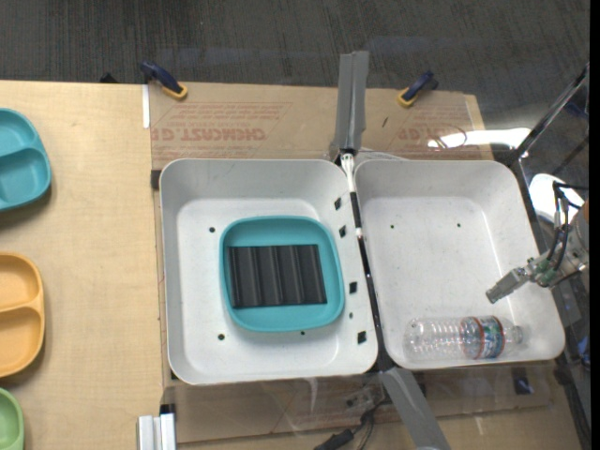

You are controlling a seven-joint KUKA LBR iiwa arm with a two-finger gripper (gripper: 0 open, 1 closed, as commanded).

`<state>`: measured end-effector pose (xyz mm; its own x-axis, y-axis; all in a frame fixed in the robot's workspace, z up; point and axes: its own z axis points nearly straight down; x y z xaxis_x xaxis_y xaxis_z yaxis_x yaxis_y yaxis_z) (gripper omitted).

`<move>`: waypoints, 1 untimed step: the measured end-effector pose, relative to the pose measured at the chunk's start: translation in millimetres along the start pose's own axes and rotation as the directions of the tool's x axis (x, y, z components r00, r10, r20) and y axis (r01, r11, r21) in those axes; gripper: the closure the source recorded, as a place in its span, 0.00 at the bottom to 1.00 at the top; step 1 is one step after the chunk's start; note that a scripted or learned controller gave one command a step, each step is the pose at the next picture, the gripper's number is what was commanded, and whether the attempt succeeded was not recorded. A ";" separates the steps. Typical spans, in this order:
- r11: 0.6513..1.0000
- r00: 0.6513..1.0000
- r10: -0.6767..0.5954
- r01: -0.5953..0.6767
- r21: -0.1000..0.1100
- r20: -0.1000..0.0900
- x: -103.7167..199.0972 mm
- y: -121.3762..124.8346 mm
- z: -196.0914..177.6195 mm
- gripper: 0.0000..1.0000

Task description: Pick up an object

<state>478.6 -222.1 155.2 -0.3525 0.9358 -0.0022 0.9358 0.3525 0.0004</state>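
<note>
A clear plastic water bottle (461,337) with a red and blue label lies on its side along the front wall of the right bin (441,204). In the left bin (187,251) rests a teal tray (279,274) holding a dark ridged insert. My gripper (511,285) reaches in over the right bin's right wall, its grey tip pointing left and down. It hangs just above and to the right of the bottle's cap end, apart from it, with nothing seen in it.
Teal (19,172), orange (17,312) and green (7,420) divided plates lie on the wooden table at far left. Cardboard with two clamps (164,80) sits behind the bins. A grey post (352,101) rises between the bins.
</note>
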 end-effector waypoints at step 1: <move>1.000 1.000 0.029 -0.029 -0.001 0.001 -0.4 -0.1 -16.3 0.00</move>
<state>478.7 -222.4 171.5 -0.3257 0.9455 -0.0029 0.9455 0.3257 0.0012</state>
